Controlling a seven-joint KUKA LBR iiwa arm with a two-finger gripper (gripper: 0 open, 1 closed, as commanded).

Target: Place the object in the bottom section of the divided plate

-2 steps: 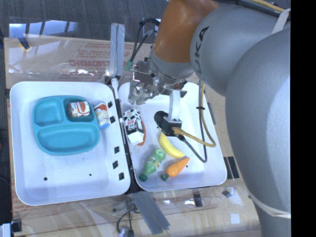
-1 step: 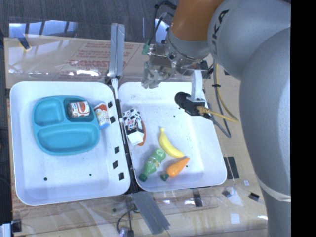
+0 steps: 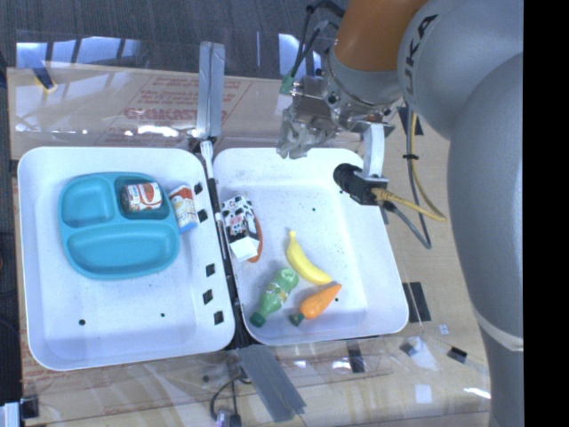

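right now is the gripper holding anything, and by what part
Nothing shows between the fingers of the gripper, which hangs above the right bin's far edge.

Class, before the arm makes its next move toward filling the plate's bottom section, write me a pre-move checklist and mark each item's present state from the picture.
1. Bottom section of the divided plate free of items: ok.
2. Candidate objects lie in the right bin: banana, carrot, green bottle: ok.
3. Gripper already carrying an object: cannot tell.
4. Gripper positioned over a candidate: not ok; it sits at the bin's far rim.
5. Plate's upper right section free: not ok; a small can lies there.
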